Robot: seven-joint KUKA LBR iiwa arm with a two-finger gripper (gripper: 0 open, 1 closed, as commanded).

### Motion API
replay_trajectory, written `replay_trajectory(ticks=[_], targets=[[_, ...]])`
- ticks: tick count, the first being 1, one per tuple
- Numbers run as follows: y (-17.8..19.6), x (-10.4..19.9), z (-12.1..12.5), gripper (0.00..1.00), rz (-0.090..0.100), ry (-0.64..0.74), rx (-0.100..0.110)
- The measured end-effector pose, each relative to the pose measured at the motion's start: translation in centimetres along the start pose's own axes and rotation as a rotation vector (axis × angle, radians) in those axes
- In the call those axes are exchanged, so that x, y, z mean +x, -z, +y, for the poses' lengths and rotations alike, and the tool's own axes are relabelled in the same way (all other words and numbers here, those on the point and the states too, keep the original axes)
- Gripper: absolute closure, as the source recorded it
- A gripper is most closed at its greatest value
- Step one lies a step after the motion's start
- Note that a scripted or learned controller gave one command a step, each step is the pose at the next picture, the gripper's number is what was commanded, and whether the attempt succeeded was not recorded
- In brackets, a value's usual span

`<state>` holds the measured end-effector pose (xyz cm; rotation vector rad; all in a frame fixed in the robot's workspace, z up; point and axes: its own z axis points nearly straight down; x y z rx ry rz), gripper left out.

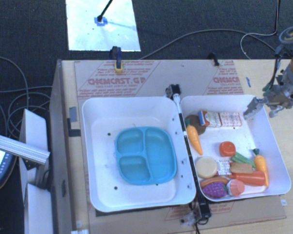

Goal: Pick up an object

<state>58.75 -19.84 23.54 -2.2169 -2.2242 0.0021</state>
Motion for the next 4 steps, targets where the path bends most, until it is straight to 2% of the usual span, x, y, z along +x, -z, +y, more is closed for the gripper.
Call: replay_trajectory(ticks=[1, 2, 3, 4], targets=[[-6.4, 3.9, 2.3, 0.0, 0.001, 0.001, 0.001], [-15.3, 6.0, -2.3, 0.0, 0.001, -0.002, -0.001], [-14.4, 6.0, -2.1, 1.0, 0.001, -0.001, -0.004], [-14.4, 6.0, -2.1, 0.0, 0.001, -0.001, -0.004]])
